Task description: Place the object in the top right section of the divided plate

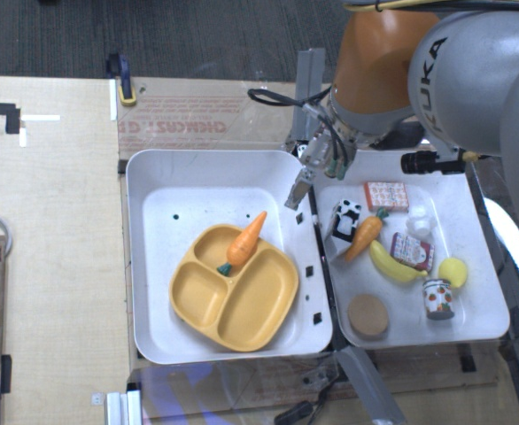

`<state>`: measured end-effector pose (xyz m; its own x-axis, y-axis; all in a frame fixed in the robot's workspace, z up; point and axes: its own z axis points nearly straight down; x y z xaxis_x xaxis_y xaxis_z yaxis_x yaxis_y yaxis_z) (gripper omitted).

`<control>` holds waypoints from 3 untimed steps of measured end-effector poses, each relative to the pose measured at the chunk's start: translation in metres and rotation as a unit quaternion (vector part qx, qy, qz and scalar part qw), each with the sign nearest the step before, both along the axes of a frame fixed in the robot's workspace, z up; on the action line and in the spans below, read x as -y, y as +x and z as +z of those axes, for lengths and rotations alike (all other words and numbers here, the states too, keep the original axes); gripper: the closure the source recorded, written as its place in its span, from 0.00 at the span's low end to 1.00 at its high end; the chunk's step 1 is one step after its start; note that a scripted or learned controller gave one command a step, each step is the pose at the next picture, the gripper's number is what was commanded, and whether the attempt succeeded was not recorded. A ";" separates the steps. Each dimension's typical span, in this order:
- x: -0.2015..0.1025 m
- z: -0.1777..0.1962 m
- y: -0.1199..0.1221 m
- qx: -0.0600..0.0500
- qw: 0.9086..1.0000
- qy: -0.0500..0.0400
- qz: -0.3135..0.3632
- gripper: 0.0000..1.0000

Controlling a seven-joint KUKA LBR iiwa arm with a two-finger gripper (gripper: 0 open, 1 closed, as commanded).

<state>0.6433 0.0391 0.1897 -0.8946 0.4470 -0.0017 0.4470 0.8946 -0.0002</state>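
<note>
Across the pale wooden bench [47, 237] sit two shallow white bins side by side, and over their far edge reaches the grey arm [481, 69] with its orange band, coming in from the right. At the arm's end the claw [298, 193] hangs above the strip where the two bins meet, near the far right corner of the left bin; whether it is released or clenched cannot be told, as its tip is small and seen at a slant, and nothing shows between its tips.

Of the two containers, the left bin [153, 184] holds the yellow divided plate [242, 304], which lies tilted toward the near right part of the bin. Its sections are bare except the top right one, where an orange carrot [246, 237] lies with its green end down in the section and its pointed end rising over the plate's far rim toward the claw.

Next to it, the right bin [481, 317] is more crowded. A yellow banana [392, 266] lies near the middle, with a second carrot [364, 235] slanted just beside it and a black and white toy [344, 218] touching that carrot's far side. A flat patterned card [386, 195] lies toward the far wall. A small packet with a red label [410, 248] lies by the banana, a round brown disc [368, 315] sits near the front wall, a lemon [453, 271] is at the right, and a little printed can [437, 299] stands just in front of it
</note>
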 end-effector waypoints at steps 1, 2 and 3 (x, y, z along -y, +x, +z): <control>0.103 0.000 0.001 0.001 0.984 0.000 0.176 0.00; 0.131 0.072 -0.087 0.000 0.954 0.001 0.301 0.00; 0.088 -0.001 -0.041 -0.001 0.972 0.001 0.237 0.00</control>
